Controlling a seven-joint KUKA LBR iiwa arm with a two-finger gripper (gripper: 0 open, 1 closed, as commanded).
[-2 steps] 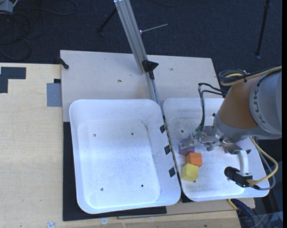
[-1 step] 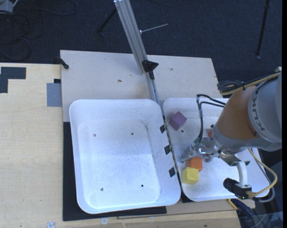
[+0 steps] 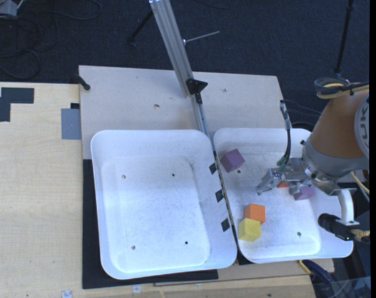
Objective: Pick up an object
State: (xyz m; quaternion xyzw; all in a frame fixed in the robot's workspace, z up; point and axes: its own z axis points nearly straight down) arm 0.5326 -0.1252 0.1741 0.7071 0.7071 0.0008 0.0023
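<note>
The right bin (image 3: 312, 247) holds several small blocks. A purple cube (image 3: 232, 159) lies near its far left corner. An orange cube (image 3: 255, 212) and a yellow cube (image 3: 249, 230) touch each other near the bin's left wall. A small mauve block (image 3: 304, 192) lies partly under the arm's wrist. My gripper (image 3: 276, 180) is low over the middle of the right bin, right of the purple cube and up-right of the orange cube. No block shows clearly in its grasp. A small reddish patch shows beside the gripper; what it is stays unclear.
The left bin (image 3: 113, 166) sits beside the right one, with black clips (image 3: 219, 195) along the shared wall. A slanted aluminium bar (image 3: 175, 48) rises behind the bins. The grey and orange arm (image 3: 340, 129) covers the right bin's right side.
</note>
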